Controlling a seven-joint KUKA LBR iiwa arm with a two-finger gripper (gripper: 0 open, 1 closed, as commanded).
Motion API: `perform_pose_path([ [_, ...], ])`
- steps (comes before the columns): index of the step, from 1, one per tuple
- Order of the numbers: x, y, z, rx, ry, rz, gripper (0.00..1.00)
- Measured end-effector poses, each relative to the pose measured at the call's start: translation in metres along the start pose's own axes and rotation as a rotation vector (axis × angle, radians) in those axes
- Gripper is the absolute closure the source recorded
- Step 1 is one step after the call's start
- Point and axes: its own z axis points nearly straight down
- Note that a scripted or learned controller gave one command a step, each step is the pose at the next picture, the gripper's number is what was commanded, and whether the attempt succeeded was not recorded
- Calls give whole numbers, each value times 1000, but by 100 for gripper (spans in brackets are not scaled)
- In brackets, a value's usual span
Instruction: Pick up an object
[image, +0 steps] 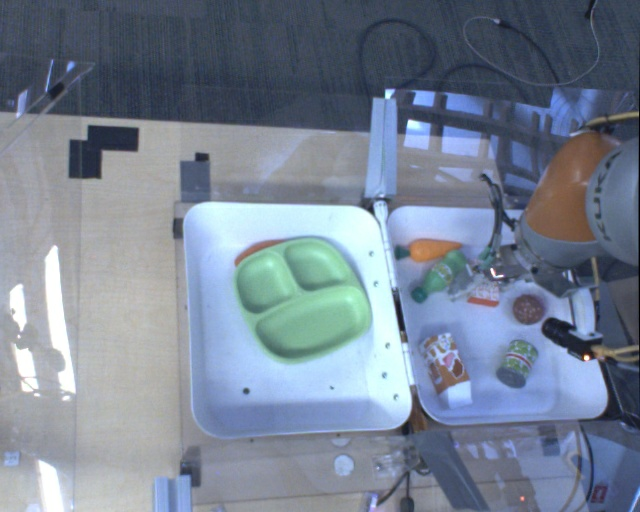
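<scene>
Objects for picking lie in the right bin (585, 400), at the right of the frame: an orange carrot (436, 249) near its top edge, a green bottle (440, 277) just below the carrot, a small carton (445, 366) lower down, a green can (517, 363) to the carton's right, and a round brownish item (529, 308) above the can. The gripper (492, 268) sits low beside the bottle, over a red-and-white packet (484, 294); whether it is wide or narrow cannot be told. The left bin (215, 330) bears a green divided tray (303, 297).
</scene>
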Motion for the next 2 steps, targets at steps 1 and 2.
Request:
perform_pose_path([
  [1, 1, 3, -12, -7, -2, -2, 100],
  [2, 48, 35, -116, 0, 0, 129, 100],
])
